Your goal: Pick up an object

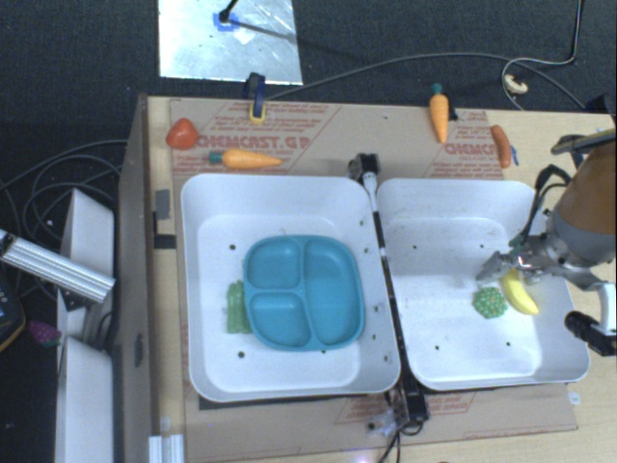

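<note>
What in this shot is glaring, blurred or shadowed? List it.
Camera view: the foil sheet on the dark floor glares; the gripper over the right bin looks soft and smeared; the blue tray casts hardly any shadow under even lighting.

The divided plate (304, 292) lies in the left bin (207, 201); a leafy piece (236, 309) touches the plate's left edge; well right of the plate, in the right bin (434, 205), a bumpy ball (490, 303) lies just left of a banana (522, 295), the gripper (509, 263) over them.
</note>
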You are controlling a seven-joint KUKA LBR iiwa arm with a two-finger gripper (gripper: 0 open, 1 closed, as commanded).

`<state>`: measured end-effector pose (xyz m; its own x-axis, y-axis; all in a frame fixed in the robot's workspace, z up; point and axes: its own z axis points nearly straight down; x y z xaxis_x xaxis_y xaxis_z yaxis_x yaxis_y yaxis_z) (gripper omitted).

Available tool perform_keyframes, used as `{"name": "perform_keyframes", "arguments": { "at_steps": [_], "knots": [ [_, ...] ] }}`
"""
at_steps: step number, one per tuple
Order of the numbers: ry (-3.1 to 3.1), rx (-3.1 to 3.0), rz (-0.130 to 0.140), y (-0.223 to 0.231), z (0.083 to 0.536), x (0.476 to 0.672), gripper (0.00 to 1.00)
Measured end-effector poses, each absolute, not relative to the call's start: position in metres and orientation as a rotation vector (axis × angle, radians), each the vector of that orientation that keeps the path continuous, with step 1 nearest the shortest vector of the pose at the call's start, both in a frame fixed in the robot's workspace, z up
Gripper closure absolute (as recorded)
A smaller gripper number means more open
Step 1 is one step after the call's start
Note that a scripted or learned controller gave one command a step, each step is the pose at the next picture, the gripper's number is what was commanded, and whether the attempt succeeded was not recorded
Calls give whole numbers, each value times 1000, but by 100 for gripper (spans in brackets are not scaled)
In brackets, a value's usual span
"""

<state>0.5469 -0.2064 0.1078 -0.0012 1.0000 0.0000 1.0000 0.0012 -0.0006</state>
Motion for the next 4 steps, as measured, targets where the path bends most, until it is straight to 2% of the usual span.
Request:
{"name": "perform_keyframes", "arguments": {
  "at_steps": [1,2,3,4],
  "knots": [
    [-2230,-2219,-4,-206,121,613,0],
    [-2225,-2222,0,-207,131,559,0],
    [-2224,-2221,-1,-207,140,533,0],
    [-2223,-2222,-1,-206,84,531,0]
  ]
}}
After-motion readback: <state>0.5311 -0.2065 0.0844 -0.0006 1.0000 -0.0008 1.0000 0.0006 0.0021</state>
